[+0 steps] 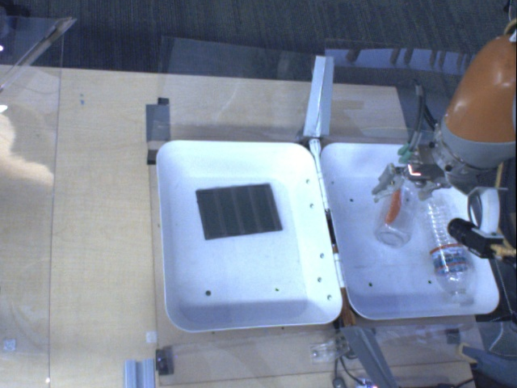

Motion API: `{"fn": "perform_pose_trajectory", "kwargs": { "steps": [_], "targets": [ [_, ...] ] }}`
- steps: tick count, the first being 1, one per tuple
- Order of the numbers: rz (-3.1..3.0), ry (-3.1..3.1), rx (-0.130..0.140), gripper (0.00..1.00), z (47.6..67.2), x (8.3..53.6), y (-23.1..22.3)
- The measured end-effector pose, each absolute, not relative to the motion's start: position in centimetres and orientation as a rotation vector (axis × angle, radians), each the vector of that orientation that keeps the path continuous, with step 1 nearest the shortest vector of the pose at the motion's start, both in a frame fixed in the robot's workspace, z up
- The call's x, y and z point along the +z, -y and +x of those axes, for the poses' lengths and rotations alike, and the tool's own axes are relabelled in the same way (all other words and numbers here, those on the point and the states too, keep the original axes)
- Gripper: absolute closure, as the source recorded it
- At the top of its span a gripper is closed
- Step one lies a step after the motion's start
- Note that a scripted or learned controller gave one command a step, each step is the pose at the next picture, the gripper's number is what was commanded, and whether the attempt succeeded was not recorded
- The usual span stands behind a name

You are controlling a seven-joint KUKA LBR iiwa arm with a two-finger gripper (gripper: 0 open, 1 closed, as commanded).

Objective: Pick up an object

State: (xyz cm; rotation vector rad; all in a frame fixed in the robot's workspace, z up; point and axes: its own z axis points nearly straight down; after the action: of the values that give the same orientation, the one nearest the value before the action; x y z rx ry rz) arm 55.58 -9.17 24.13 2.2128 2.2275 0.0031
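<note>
so the pincer (404,176) sits low in the right bin (355,297), right over a clear cup (394,221) holding something orange. can't tell its state. Looks like the grab step; next it needs to close and lift straight up

A robot lab or test cell. A pale wooden table (97,217) carries two shallow white bins (242,297) held in place by metal brackets (158,121), with clear plastic guard panels (32,136) on the left and far sides. Dark office carpet (242,6) lies beyond, and cables (355,370) hang at the near edge.
</note>
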Motion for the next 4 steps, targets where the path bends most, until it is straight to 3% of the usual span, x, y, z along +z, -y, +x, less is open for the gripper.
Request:
{"fn": "perform_pose_trajectory", "kwargs": {
  "steps": [1, 2, 3, 4],
  "targets": [
    [2.062, -2.365, 0.004, 0.0, 60.2, 20.8, 13.9],
    [2.073, -2.353, 0.007, 0.0, 62.2, 11.5, 17.3],
    [2.024, -2.383, 0.011, 0.0, 60.9, 9.1, 16.5],
    [2.02, -2.379, 0.017, 1.0, 61.1, 10.4, 16.4]
  ]
}}
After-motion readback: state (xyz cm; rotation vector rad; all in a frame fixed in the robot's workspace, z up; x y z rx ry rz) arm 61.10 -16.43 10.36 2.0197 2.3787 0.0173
